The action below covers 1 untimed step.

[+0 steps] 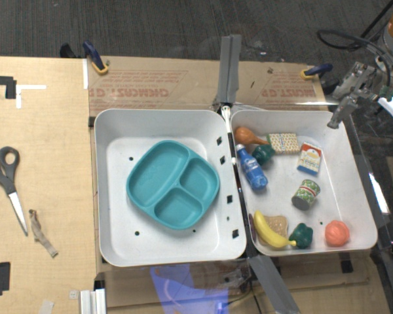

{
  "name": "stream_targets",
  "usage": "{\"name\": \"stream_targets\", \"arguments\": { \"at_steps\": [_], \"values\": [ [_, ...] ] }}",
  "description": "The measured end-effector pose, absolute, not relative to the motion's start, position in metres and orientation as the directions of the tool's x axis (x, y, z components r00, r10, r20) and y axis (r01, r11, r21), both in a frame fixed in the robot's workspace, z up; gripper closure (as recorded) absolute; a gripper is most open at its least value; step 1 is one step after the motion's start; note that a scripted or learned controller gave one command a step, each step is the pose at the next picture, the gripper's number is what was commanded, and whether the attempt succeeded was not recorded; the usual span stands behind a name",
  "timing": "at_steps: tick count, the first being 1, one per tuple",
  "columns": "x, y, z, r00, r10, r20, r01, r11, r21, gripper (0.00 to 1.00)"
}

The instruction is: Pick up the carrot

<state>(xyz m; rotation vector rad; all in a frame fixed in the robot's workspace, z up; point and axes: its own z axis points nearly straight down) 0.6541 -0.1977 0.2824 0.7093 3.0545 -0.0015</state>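
the table (39, 175) carries two white bins side by side. the left bin (111, 241) holds a teal plate (173, 185) with three compartments, sitting about in its middle. the right bin (347, 175) holds the small things. at the far right the end effector (344, 113) hangs over the far right corner of the right bin, well apart from everything in it; it is small and blurred there, so i cannot tell how it stands. on the table to the left lie scissors (6, 175). in the right bin a blue bottle (251, 169) lies along the left wall, and a banana (270, 233) lies at the near left. the carrot (247, 136), orange, lies in the far left corner, just beside the bottle's far end and touching a dark green thing (262, 154), perhaps a vegetable. right of it is a cracker box (283, 142), then a small carton (310, 159), a can (306, 193) on its side near the middle, and an orange ball (337, 233) at the near right.
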Motion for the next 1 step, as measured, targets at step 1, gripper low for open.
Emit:
{"name": "stream_targets", "arguments": {
  "at_steps": [1],
  "values": [
    [0.6515,-0.2215,0.2990,-0.858,0.514,-0.005,0.514,0.858,0.000,0.00]
  ]
}}
